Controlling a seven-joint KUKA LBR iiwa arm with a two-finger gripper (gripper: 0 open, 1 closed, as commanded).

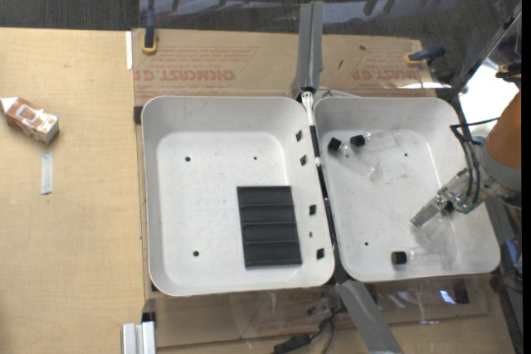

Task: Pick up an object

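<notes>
In the left bin (166, 178) a black ridged rectangular block (269, 225) lies flat near the front. The right bin (440, 116) holds see-through plastic pieces with small black caps: two caps (334, 146) (358, 140) at the back left and another black cap (399, 258) at the front. My gripper (425, 215) reaches in from the right and hangs low over the right bin's front right part. It is above and to the right of the front cap, and I see nothing held in it.
A small orange and white carton (31, 120) lies on the wooden bench at far left, with a pale strip (46, 174) below it. A grey divider bar (309, 46) runs between the bins at the back. Clamps (149, 41) hold brown cardboard behind the bins.
</notes>
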